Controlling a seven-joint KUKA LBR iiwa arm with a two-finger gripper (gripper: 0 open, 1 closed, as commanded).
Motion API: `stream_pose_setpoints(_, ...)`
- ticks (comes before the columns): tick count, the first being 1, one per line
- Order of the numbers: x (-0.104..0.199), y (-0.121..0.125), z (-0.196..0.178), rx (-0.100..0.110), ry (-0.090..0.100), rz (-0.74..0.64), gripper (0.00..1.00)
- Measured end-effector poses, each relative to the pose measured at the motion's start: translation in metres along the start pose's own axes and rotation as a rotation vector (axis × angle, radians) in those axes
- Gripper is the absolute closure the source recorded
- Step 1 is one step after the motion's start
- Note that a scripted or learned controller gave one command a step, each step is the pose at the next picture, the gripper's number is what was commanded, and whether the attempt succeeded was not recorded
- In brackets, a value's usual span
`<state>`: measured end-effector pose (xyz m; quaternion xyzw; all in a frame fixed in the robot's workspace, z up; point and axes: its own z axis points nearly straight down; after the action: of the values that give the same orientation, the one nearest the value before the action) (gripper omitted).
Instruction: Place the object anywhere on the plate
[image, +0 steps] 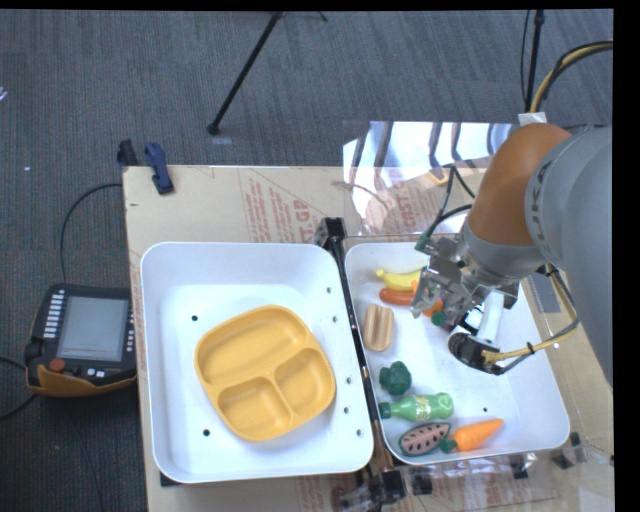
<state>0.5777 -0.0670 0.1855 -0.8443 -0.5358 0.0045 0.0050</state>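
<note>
Camera view — arm (530, 200) over right bin (530, 400)

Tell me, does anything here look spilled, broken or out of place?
Nothing stands out. The yellow plate lies flat in the left bin, and the toy foods, such as the bottle and carrot, lie loose in the right bin.

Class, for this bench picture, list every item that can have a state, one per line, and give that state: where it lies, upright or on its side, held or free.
Yellow plate: flat in the left bin, nothing on it.
Banana: lying in the right bin.
Hot dog bun: lying free.
Broccoli: free.
Green bottle: on its side.
Watermelon slice: lying flat.
Carrot: lying flat.
End effector: low over the right bin by the banana; grip unclear.
</note>
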Motion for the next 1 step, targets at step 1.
stream_pose_setpoints(1, 0.0605, -0.0489, -0.0317, -0.003, 0.003, 0.041, 1.00)
